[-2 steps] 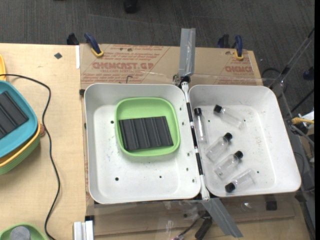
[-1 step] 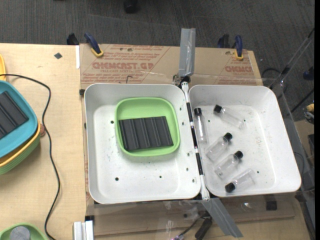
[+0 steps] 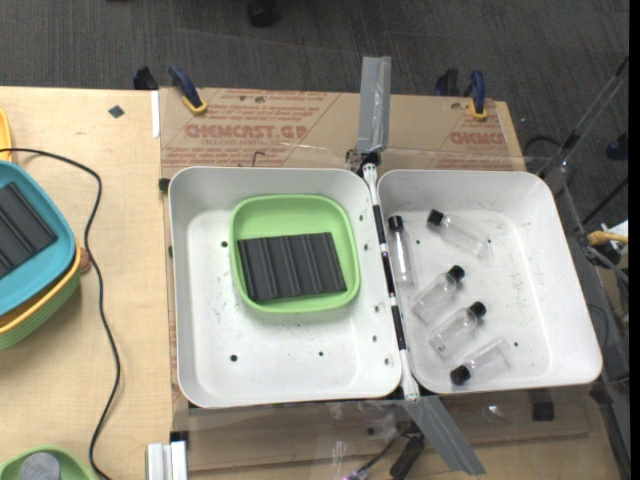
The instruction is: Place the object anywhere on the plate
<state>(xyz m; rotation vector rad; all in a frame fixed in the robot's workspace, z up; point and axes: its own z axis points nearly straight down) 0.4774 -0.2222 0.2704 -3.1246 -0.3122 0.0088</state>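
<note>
Two shallow white bins (image 3: 200, 368) hold what we see: left, a square green plastic plate (image 3: 293, 218) bearing a ribbed dark insert; right, five clear black-capped vials (image 3: 458, 326).

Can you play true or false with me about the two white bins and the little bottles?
1. The green plate sits in the left bin. True.
2. A dark ridged pad lies on the plate. True.
3. One vial is already on the plate. False: all the vials lie in the right bin.
4. The vials have red caps. False: their caps are black.
5. The vials are standing upright. False: they lie on their sides.
</note>
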